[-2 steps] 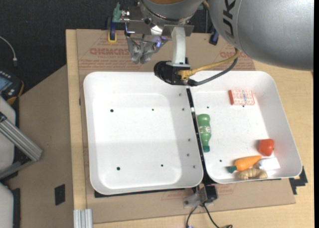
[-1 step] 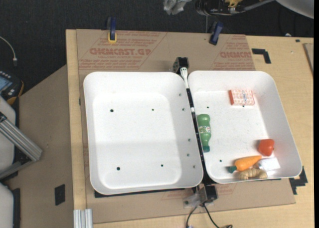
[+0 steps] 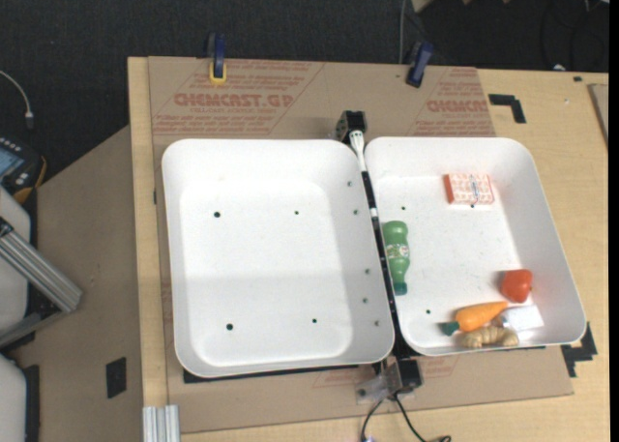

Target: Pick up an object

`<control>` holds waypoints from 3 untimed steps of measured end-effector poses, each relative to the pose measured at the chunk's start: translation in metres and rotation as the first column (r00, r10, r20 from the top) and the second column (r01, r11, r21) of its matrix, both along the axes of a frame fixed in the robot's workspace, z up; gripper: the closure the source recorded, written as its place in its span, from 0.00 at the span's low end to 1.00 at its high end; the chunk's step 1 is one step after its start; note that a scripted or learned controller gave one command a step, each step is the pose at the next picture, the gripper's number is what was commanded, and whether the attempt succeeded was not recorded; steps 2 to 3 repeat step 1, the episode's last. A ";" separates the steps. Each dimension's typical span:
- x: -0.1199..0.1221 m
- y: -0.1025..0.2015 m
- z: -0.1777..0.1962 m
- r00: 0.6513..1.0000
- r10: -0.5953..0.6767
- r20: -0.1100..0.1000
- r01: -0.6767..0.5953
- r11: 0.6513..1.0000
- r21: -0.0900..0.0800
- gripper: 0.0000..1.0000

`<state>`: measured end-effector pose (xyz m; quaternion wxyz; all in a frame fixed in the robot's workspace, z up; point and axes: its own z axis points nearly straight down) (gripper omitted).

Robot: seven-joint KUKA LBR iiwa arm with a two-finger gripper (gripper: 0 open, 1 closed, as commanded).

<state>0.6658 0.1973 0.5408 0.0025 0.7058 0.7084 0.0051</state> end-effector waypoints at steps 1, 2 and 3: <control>0.000 0.029 -0.006 1.000 -0.001 -0.007 0.001 1.000 -0.002 1.00; 0.000 0.029 -0.006 1.000 -0.001 -0.007 0.001 1.000 -0.002 1.00; 0.000 0.029 -0.006 1.000 -0.001 -0.007 0.001 1.000 -0.002 1.00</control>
